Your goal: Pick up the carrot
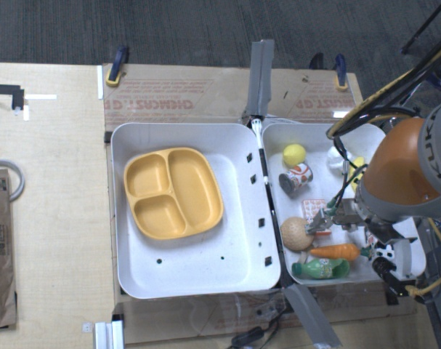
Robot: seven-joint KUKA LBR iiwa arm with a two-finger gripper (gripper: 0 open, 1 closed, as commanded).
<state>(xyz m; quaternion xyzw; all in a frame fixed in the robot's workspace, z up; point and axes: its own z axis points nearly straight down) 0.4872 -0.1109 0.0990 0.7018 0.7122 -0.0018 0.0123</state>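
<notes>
the carrot [336, 251] lies on its side near the front of the right bin [318, 127], long axis running roughly nine to three, thick end toward three. my gripper [326, 220] hangs just above it, at about eleven o'clock from the carrot, low over the bin floor. whether it is open or closed i cannot tell from up here, and nothing of the carrot sits inside it.

the crowding is what matters. a tan ball [296, 233] sits at ten o'clock from the carrot, close by, and a green vegetable [321, 269] lies just beside it at seven, nearly touching along its lower edge. a small can [296, 179] and a yellow ball [294, 154] stand farther off toward twelve. the yellow divided plate [174, 193] is in the left bin [133, 267], out of the way.

to do this well, i judge i should shift toward four o'clock until centred on the carrot's middle, close across its narrow width, and come straight down between the neighbours.
</notes>
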